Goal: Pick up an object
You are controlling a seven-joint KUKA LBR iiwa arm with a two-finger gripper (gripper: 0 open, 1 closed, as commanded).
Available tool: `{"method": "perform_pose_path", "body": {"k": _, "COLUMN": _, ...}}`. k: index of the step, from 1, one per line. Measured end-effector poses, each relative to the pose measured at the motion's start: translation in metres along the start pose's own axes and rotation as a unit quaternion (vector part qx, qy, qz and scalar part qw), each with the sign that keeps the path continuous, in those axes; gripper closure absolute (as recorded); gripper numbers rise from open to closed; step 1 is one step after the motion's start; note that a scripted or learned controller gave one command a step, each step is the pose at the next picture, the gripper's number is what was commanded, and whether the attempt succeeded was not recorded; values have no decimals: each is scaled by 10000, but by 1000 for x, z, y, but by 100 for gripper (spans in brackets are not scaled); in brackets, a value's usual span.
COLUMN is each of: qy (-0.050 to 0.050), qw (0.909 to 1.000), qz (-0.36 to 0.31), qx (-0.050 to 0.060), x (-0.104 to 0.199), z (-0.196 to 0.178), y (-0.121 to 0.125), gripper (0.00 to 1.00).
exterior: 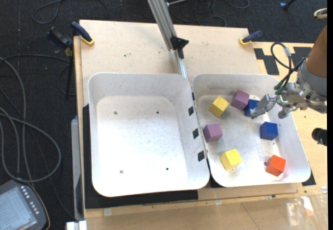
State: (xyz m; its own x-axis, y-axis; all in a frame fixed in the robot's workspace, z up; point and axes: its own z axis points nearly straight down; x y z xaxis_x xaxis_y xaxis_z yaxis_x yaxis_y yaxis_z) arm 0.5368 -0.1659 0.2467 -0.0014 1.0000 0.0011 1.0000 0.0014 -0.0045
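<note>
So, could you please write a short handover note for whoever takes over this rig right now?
End effector: low over the right bin, fingers spread, nothing seen between them.
Blocks, all in the right bin: two yellow, two purple, one blue, one orange, and a second blue block partly hidden beside the end effector.
Done: approach only; no block lifted.
Left: close on a block, probably the partly hidden blue one, and raise it.

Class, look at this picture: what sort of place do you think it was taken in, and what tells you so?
Probably a robotics lab. A robot arm reaches over two white bins on a clamped bench, coloured blocks lie in one bin, and cables trail over the dark floor.
</note>
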Motion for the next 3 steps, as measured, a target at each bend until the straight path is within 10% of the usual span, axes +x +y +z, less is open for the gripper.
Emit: {"method": "perform_pose_path", "body": {"k": 3, "qy": 0, "qw": 10000, "qz": 12, "qx": 2, "x": 0, "z": 105, "y": 0, "gripper": 0}}
